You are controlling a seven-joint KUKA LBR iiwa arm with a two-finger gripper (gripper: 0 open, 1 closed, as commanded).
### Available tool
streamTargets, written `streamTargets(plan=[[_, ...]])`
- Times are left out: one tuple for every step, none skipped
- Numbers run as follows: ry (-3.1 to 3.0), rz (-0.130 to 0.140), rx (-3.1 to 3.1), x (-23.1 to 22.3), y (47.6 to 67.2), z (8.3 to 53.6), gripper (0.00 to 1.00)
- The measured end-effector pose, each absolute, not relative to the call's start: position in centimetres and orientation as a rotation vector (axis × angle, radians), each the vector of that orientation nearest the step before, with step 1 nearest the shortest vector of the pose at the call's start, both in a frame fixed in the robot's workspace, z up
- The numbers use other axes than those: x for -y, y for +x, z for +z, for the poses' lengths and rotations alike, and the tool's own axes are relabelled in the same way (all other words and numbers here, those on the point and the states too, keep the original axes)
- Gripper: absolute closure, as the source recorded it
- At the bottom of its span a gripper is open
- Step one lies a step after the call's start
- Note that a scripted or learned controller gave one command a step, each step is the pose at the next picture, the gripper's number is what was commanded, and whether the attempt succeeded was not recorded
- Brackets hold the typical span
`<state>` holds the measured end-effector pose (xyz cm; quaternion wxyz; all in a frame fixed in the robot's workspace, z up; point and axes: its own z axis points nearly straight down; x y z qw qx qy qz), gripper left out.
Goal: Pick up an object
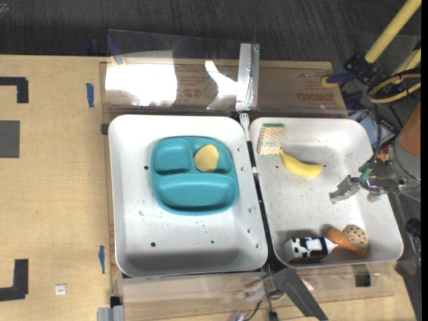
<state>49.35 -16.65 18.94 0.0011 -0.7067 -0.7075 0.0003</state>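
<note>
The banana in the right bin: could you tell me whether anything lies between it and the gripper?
Nothing visible does. The gripper hangs over the right bin, and only bare bin floor separates it from the banana. The small box sits on the banana's far side, and the toys along the near edge are off the path.

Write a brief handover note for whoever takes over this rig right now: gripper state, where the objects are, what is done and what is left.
Gripper: low over the right bin, toward its right side, with nothing between its fingers; whether it is open or shut is unclear.
Right bin: banana and small patterned box near the back left; black-and-white toy and orange toy along the front edge.
Left bin: teal divided tray with a yellow round item in its back right compartment.
Done: no object picked up yet.
Left: grasp and lift one object; the banana looks closest.
</note>
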Motion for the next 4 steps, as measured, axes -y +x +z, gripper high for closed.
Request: streamTargets(plan=[[-2.177, -0.008, 2.274, 12.8, 50.7, 8.8, 0.0], [-2.065, -0.008, 2.374, 9.2, 59.4, 8.7, 0.0], [-2.288, -0.007, 2.16, 8.6, 59.9, 18.8, 0.0], [-2.252, -0.001, 2.195, 10.4, 63.9, 9.1, 0.0]])
